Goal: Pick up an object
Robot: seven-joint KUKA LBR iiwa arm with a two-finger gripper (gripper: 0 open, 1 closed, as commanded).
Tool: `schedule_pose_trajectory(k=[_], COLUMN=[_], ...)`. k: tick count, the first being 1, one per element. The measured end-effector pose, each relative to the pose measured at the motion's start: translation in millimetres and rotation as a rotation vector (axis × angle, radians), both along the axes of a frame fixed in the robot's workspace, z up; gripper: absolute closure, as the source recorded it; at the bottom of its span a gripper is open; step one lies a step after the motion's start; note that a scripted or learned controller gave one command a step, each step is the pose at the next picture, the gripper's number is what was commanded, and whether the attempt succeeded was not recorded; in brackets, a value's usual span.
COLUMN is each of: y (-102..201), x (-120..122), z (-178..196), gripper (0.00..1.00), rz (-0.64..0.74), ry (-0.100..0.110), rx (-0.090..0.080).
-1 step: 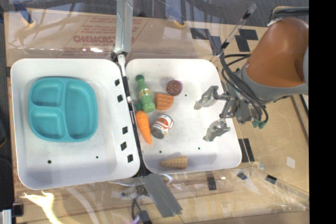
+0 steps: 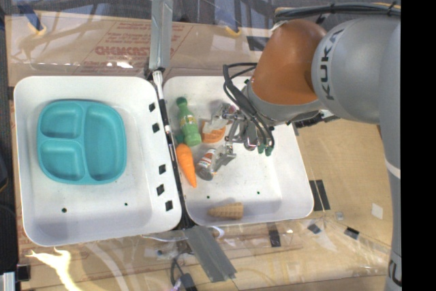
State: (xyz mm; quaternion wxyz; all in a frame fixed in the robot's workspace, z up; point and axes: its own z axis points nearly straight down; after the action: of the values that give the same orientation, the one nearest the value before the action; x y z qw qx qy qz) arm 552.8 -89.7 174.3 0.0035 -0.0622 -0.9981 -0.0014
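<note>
Beside gripper (image 2: 230, 140): silvery (crumpled) can (image 2: 206, 163)

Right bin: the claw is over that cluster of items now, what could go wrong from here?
1. The claw hangs among crowded items: a small can, a carrot and a green bottle lie close together, so it may nudge neighbours or pinch two at once.
2. The can looks tilted and round, so it could slip or roll.
3. Loose cables by the wrist could snag.
</note>
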Motion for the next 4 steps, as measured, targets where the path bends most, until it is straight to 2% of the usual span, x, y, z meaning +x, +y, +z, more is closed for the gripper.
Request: schedule_pose_trajectory(k=[1, 2, 3, 4], y=[-45.7, -82.3, -88.6, -54.7], x=[61.4, 88.4, 91.3, 93.9], z=[-83.1, -80.3, -80.4, -81.4], gripper=[0.00, 0.00, 0.00, 0.00], rz=[-0.030, -0.143, -0.673, -1.141], ry=[-0.007, -0.011, -0.010, -0.007], rx=[-0.004, -0.005, -0.006, -0.006])
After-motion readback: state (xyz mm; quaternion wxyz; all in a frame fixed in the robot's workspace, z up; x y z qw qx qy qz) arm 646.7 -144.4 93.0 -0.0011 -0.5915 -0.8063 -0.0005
